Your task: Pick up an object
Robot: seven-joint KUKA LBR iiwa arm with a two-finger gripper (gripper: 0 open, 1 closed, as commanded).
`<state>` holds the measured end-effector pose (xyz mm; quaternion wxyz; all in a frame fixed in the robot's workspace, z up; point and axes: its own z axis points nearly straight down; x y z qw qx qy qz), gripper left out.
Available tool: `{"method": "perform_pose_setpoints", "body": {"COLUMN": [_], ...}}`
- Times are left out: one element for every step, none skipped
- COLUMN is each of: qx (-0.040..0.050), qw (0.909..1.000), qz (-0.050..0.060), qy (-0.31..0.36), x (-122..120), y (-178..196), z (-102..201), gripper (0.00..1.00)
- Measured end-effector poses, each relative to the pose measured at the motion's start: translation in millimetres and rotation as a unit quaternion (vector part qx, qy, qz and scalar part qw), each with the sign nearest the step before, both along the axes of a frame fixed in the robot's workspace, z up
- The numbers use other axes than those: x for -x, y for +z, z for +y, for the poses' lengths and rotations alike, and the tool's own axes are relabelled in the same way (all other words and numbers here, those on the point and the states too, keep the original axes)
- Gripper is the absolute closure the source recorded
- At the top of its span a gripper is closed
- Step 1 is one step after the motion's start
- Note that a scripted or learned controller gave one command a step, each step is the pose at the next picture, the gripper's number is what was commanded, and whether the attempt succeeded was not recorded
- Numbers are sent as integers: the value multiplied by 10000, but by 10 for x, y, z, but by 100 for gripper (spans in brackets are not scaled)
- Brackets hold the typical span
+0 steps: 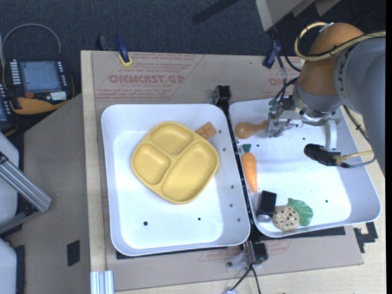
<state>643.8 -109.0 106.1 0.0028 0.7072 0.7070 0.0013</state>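
Note:
My gripper (pixel 277 126) hangs low over the back left part of the right bin (pixel 343 188), below the orange band of the arm. Its tip is right beside a tan pear-shaped object (pixel 246 129) that lies against the bin's left wall. An orange carrot (pixel 249 170) lies just in front of that object. At the bin's front left are a black block (pixel 267 201), a speckled cookie (pixel 285 217) and a green leafy piece (pixel 302 209).
The left bin (pixel 122 182) holds a yellow divided plate (pixel 175 162) with a small brown block (pixel 206 130) at its back right corner. A black cylindrical piece (pixel 320 154) on a cable hangs from the arm over the right bin's middle.

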Motion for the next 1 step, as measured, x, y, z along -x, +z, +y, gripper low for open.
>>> {"method": "perform_pose_setpoints", "body": {"qx": [-4], "qw": [10000], "qz": [-6], "qy": [10], "x": [-6], "y": [506], "z": [99], "gripper": [100]}}
